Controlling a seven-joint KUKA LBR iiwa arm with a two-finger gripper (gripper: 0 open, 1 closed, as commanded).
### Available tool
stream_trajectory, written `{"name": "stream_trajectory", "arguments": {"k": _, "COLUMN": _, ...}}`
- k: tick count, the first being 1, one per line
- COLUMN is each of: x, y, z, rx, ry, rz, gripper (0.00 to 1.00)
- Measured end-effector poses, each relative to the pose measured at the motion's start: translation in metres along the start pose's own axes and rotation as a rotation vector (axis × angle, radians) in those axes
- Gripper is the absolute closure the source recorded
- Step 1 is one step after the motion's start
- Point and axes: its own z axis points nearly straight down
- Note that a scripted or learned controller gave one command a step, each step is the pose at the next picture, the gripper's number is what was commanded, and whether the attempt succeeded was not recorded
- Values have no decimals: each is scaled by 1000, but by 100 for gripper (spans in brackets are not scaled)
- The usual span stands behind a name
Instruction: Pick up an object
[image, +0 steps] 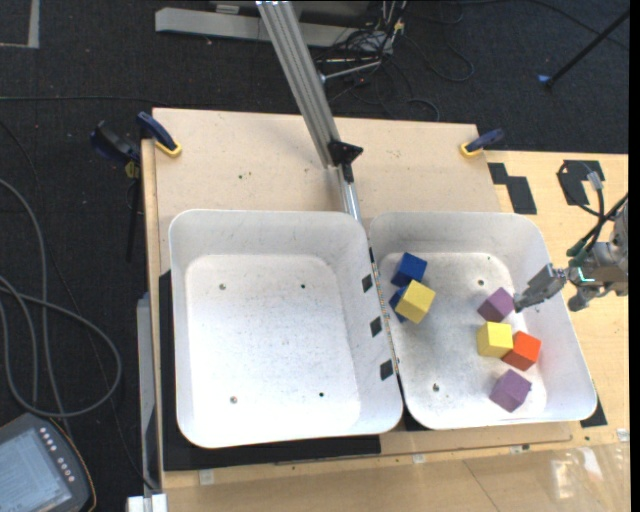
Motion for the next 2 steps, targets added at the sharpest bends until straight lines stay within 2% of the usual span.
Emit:
{"name": "stream_trajectory", "arguments": {"k": 1, "x": 0, "y": 1, "z": -2, "rx": -4, "ry": -1, "rz": 1, "gripper": 0}}
{"name": "stream_trajectory", "arguments": {"k": 2, "x": 6, "y": 7, "z": 58, "rx": 2, "ry": 1, "rz": 1, "gripper": 0}}
